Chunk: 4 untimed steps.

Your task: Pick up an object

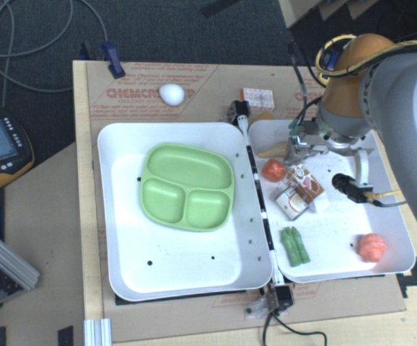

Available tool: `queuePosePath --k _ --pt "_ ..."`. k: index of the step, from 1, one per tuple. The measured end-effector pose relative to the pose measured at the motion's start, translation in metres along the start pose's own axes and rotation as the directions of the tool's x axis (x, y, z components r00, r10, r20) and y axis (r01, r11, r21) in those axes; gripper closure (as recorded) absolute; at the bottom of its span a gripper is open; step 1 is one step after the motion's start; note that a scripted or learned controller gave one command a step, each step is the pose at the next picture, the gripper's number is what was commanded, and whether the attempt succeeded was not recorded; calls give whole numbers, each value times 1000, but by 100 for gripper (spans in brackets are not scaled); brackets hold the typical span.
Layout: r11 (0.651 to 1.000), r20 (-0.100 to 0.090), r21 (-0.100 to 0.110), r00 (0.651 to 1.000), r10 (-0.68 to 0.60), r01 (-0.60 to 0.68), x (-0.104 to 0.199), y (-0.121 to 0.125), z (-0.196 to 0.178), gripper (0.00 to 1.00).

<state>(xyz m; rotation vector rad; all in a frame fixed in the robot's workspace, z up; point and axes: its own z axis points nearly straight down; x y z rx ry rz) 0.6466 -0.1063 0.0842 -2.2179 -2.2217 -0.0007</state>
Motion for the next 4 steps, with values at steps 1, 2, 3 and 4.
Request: queuePosePath --k 1,2,3,4 --pt "1000 2 0 1000 0 0 -1 0 -1 0" --pt "1000 2 0 1000 2 -2 -16 -78 0 0" --pt "1000 3 -4 1000 2 -2 -16 -77 -11 100" --pt "1000 1 -5 1000 -1 1 46 -34 -102 100"
